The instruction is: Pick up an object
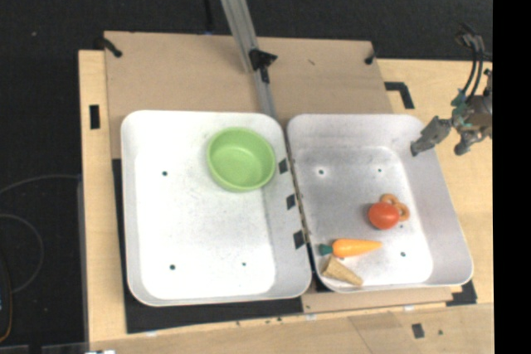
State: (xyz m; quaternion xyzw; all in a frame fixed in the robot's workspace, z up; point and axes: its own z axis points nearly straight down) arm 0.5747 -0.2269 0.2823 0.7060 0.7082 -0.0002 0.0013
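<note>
In the right bin lie a red tomato-like toy, an orange carrot with a green stub and a tan wedge near the front edge. A green bowl sits upright in the left bin, near its back right corner. My gripper hangs at the right bin's far right rim, above and to the right of the tomato, well apart from all the objects. Its two dark fingers spread apart with nothing between them.
A grey metal rail runs from the top of the view down to the seam between the bins. Brown board surrounds the bins, with the bench's pale edge beyond. Cables hang by the gripper at the right.
</note>
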